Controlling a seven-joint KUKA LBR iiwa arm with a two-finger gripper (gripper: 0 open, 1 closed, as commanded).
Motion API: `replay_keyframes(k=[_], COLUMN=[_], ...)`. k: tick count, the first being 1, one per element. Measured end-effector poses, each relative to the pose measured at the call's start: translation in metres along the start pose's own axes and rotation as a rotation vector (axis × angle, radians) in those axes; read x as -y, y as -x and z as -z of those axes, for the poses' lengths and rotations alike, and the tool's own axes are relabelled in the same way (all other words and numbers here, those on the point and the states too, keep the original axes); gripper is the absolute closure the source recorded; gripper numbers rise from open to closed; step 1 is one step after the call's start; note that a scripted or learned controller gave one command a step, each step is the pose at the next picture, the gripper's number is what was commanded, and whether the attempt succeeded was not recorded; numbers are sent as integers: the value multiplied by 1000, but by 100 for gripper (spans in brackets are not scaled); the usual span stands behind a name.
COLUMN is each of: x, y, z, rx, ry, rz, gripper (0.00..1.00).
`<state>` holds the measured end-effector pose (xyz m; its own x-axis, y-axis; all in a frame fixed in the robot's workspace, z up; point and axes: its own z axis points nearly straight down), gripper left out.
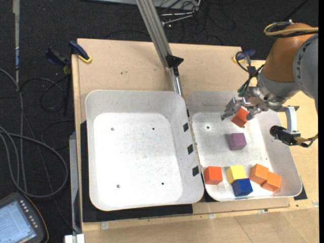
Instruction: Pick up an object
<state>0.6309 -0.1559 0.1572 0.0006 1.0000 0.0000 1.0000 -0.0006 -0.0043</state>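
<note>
My gripper (pixel 240 112) hangs over the far part of the right bin (pixel 288 158), shut on an orange-red block (pixel 240 117) that sits between its fingers, above the bin floor. Below it a purple block (pixel 236 141) lies in the bin's middle. Along the near edge lie an orange block (pixel 213 174), a yellow block (pixel 235 173), a blue block (pixel 242 187) and two more orange blocks (pixel 266 177) at the near right corner.
The left bin (pixel 96 135) stands beside the right one on the wooden bench. A slanted metal pole (pixel 154 27) reaches down to the far edge between the bins. Blue clamps (pixel 77 48) grip the bench's far corners.
</note>
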Motion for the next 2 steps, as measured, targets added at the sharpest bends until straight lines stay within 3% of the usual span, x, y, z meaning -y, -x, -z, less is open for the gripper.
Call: replay_keyframes(k=[1,2], x=[-3,0], y=[-6,-7], z=[-36,-32], rx=[4,2], ry=[15,8], rz=[1,0], gripper=[0,100])
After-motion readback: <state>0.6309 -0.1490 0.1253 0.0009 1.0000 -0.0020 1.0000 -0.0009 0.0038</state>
